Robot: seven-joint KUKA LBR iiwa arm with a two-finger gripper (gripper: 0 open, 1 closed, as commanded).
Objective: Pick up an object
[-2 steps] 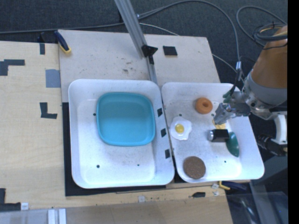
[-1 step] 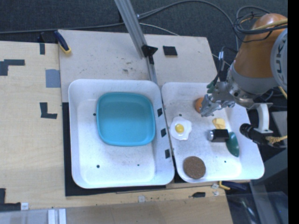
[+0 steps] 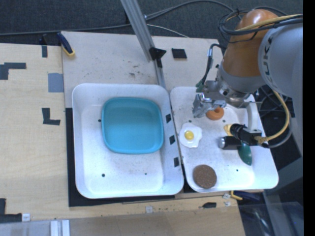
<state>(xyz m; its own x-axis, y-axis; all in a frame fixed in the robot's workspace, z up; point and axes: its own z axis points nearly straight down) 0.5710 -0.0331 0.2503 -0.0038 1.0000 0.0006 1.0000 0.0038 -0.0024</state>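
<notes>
From the camera above, my gripper hangs low over the right bin, just beside a small orange object near the bin's far side. I cannot tell how the tool stands from here. The risk, as I judge it: I come down off-centre and knock the orange piece away, or nudge the fried egg close below it. The blue plate lies well apart in the left bin.
</notes>
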